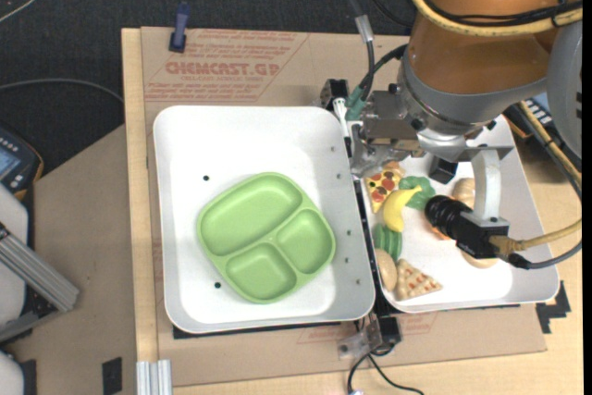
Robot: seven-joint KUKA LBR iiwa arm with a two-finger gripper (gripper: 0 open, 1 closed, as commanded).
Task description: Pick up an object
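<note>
Two shallow white bins side by side: left bin [176, 199] carries pale green three-compartment plastic tray [266, 236]. Right bin [518, 287] has triangular toy pizza slice [415, 280] nearest us, yellow toy banana [397, 210] further back. Beyond, grey-orange arm [490, 23] hangs over right bin; gripper state we cannot tell.
</note>
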